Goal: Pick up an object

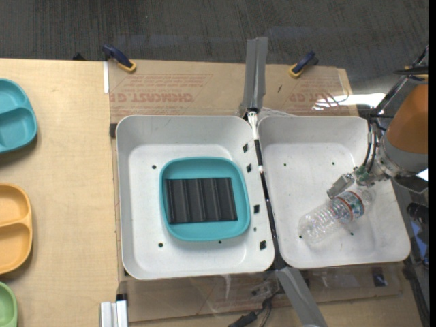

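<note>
Camera view: two white bins side by side on cardboard. Left bin (136,203) holds a teal tray (204,231) with a dark ribbed insert (202,200), roughly centered in that bin. Right bin (300,148) holds a clear plastic water bottle (334,216) lying on its side, tilted, label end up toward the bin's right wall, base down toward the bin's front. Arm comes in over the right bin's right wall, orange band (414,125) above the wrist. Gripper (344,184) sits low just above and touching or nearly touching the bottle's upper end; cannot tell whether it's apart or together, too small and blurred. Bottle rests on the bin floor, not lifted. Far from the right bin, at the bench's left edge: teal plate (15,118), orange plate (13,227), green plate (5,308). Blue-and-yellow clamps (119,58) pin the cardboard (170,90) behind the bins.
</note>
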`<state>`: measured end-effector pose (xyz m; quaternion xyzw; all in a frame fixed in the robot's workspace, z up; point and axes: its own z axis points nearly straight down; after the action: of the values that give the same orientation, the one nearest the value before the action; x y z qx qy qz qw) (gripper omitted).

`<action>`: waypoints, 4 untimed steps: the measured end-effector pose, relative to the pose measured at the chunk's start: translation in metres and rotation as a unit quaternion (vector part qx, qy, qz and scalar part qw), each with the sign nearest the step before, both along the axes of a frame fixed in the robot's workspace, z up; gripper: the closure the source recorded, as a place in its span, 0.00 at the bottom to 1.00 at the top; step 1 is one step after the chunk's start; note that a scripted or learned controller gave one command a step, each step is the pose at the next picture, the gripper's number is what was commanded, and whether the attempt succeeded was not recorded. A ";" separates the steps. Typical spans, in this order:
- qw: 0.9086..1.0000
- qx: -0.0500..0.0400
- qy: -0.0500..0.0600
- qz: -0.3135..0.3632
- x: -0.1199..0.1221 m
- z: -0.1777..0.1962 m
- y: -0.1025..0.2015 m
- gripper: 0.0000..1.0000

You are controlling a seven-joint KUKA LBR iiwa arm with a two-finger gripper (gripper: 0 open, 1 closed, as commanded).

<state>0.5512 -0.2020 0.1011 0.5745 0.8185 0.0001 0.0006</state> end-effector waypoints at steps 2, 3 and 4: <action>1.000 0.000 0.000 -0.031 -0.043 -0.001 0.005 1.00; 1.000 0.000 0.001 -0.030 -0.043 -0.001 0.005 0.00; 0.999 0.000 0.002 -0.036 -0.074 -0.010 0.009 0.00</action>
<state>0.4774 -0.1935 0.0909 0.6039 0.7970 -0.0005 -0.0009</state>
